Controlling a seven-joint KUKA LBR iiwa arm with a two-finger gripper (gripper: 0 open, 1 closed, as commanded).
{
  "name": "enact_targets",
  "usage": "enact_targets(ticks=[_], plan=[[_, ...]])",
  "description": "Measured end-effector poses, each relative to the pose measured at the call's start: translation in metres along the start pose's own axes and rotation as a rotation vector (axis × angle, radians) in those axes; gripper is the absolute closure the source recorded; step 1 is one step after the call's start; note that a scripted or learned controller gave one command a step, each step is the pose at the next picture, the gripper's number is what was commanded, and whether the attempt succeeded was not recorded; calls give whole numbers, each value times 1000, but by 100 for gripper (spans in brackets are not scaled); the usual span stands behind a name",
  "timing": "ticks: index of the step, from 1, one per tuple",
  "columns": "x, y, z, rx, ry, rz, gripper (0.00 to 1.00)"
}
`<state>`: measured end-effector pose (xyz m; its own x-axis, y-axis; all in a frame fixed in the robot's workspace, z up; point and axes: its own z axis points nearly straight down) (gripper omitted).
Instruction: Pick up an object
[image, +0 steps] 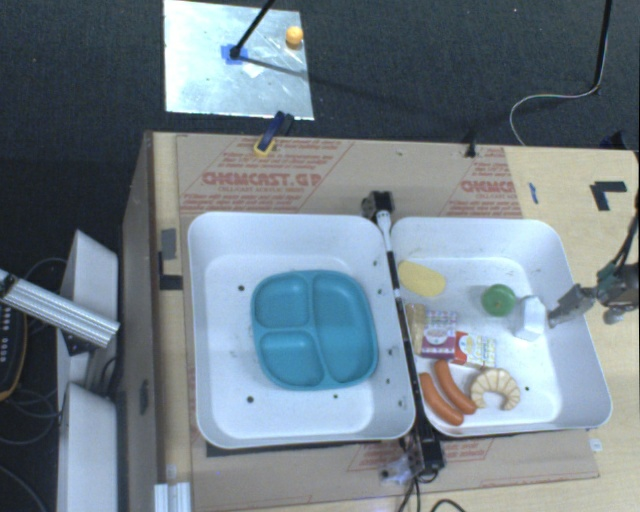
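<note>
The right bin (560, 250) holds several small items. A yellow piece (422, 279) lies at its far left and a green ball (498, 298) sits near the middle. A white block (530, 319) rests just right of the ball. A red and white carton (441, 343) lies in the middle, with two orange sausages (447, 393) and a croissant (497, 388) at the front. My gripper (570, 305) reaches in over the bin's right rim, its grey tip just right of the white block. Nothing shows in its grasp.
The left bin (215, 260) carries a blue divided plate (313, 329). A black divider (400, 330) runs between the bins. A cardboard sheet (300, 175) lies under both. A silver rail (60, 310) juts in at the left, off the bench.
</note>
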<state>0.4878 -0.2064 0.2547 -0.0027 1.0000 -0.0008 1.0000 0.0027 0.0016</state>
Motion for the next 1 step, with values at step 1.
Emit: enact_targets(ticks=[1], plan=[[4, 93, 132, 4, 2, -1, 0]])
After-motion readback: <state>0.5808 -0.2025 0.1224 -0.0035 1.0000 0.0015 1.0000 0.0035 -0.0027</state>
